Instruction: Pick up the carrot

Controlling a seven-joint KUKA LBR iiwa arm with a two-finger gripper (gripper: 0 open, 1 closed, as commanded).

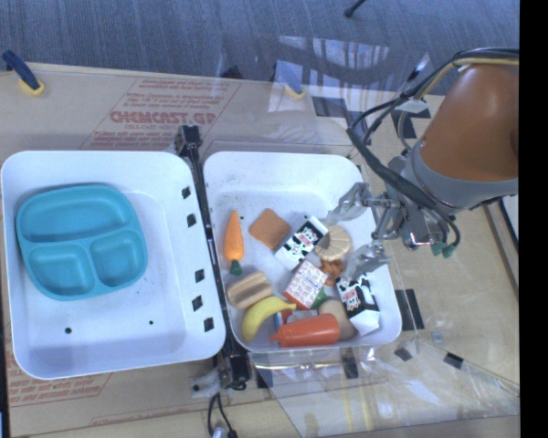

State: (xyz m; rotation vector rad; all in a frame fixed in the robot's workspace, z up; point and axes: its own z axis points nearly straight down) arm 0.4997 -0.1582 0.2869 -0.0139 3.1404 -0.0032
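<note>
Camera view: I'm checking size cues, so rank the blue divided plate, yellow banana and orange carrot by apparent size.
1. Blue divided plate, far the largest.
2. Yellow banana and orange carrot: look alike, so unranked.

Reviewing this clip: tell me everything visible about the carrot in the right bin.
The carrot is a small toy, looking like smooth plastic, with an orange tapered body and a dark green stub at its lower end. It lies flat on the floor of the right bin, lengthwise along the left wall, narrow tip pointing to the far side. It seems to lie apart from the brown toast-like piece to its right, and the hot dog bun sits just below its green end. The gripper hovers over the bin's right side, well away from it.
</note>
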